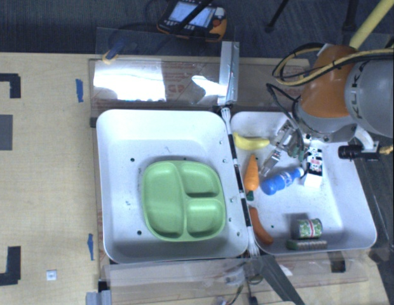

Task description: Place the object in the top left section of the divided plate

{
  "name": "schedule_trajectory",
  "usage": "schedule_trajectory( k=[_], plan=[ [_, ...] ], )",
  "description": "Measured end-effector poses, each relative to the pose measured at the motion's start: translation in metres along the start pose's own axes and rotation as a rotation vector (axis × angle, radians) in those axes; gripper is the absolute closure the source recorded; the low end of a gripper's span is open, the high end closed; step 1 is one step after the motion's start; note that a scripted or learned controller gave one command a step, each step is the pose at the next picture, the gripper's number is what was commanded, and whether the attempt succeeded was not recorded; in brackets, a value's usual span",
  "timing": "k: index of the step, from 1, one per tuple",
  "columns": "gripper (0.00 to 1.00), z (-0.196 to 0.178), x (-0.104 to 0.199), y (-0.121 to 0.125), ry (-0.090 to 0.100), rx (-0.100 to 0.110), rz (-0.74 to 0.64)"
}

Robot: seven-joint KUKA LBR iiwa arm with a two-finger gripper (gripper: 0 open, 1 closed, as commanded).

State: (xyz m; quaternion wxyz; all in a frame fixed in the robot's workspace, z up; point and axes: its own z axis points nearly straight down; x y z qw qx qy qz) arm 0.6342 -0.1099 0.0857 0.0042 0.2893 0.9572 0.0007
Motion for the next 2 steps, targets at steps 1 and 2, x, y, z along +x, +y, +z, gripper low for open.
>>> schedule_trajectory(
  k=[1, 2],
  plan=[
    [0.0, -0.029, -0.06, -0.055, 0.005, 0.003, 0.055],
    [0.0, 0.0, -0.006, -0.037, 0.004, 0.0, -0.274]
  ],
)
